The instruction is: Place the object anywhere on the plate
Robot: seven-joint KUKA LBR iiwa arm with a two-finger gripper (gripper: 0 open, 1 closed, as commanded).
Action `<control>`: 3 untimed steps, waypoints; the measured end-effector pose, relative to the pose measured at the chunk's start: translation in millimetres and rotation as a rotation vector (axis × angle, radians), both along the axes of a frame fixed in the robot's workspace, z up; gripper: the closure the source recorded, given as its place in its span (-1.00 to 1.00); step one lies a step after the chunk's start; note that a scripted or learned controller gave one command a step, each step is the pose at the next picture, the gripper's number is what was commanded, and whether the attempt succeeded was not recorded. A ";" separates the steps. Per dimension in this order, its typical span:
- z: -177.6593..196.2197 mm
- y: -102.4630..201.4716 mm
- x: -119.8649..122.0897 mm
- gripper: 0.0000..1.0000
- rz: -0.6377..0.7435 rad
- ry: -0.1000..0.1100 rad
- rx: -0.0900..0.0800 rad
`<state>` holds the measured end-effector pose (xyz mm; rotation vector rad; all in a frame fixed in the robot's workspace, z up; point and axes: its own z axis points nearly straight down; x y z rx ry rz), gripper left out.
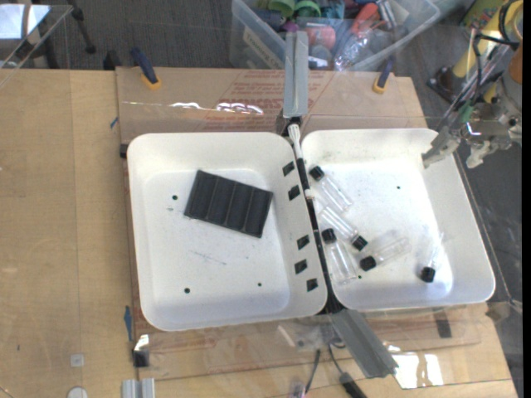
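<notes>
2 shallow white bins sit side by side on the wooden counter (pixel 58 222). The left bin (pixel 149 297) holds a dark ribbed rectangular plate (pixel 228 203), lying flat and slightly skewed in its far half. The right bin (pixel 469 247) holds several clear plastic vials with black caps (pixel 365 251), scattered from the divider toward the middle; 1 more black-capped vial (pixel 427 270) lies apart near the right corner. None of them touches the plate. The pincer (pixel 465 143) hangs at the far right edge of the right bin, among cables; whether it is spread or pressed together I cannot tell. A clear tub of colourful items (pixel 332 11) stands beyond the bins.
</notes>
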<state>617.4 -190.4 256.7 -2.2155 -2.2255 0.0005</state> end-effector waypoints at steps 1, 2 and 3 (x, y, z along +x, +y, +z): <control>0.0 0.0 0.0 -1.00 0.000 0.000 0.000; 0.0 0.0 0.0 -1.00 0.000 0.000 0.000; -11.6 10.3 4.3 -1.00 0.248 0.000 0.001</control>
